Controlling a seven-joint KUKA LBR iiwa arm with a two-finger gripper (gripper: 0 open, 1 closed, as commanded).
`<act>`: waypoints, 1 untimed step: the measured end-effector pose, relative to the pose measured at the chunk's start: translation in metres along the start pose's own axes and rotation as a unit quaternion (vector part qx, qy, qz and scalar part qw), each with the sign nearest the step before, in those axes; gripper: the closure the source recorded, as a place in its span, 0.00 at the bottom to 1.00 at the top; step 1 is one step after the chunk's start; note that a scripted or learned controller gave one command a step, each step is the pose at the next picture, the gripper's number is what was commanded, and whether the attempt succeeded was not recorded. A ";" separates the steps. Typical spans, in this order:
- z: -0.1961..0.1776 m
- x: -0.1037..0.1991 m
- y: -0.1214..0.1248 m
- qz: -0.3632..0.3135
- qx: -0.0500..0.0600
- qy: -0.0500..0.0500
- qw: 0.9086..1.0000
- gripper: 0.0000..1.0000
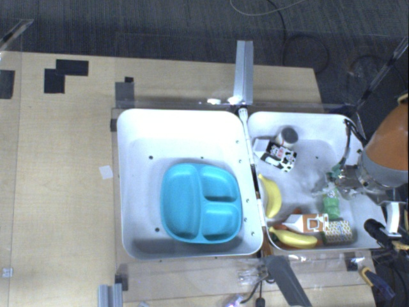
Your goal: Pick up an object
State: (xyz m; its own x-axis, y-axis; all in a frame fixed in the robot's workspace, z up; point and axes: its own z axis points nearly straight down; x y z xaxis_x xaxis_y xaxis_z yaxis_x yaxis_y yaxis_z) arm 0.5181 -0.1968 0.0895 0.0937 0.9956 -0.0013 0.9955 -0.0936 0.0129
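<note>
We see two shallow white bins side by side on the wooden bench. The left bin [137,171] holds a single blue divided plate [201,202], lying flat toward the bin's near right part, its three compartments bare. The right bin [313,123] carries all the loose items: a small white and black bottle [281,151] with a grey cap lies tilted near the far left corner; a yellow banana [272,196] rests along the left wall; a second banana [294,238] lies along the near wall, just beside a white and orange carton [308,223]; a speckled sponge-like block [338,232] sits at the carton's right end, and a green packet [331,204] lies just beyond it. The arm comes in from the right, and its gripper [339,179] hangs over the bin's right part, just above the green packet. We cannot tell how its fingers stand, nor whether they touch anything.
</note>
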 end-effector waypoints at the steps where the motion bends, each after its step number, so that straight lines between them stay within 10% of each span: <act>1: -0.012 0.002 0.003 -0.001 -0.003 0.001 1.000 1.00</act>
State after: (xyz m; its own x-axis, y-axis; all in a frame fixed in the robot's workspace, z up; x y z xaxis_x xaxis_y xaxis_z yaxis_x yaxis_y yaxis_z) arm 0.5210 -0.1955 0.1012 0.0924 0.9957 0.0003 0.9955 -0.0923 0.0190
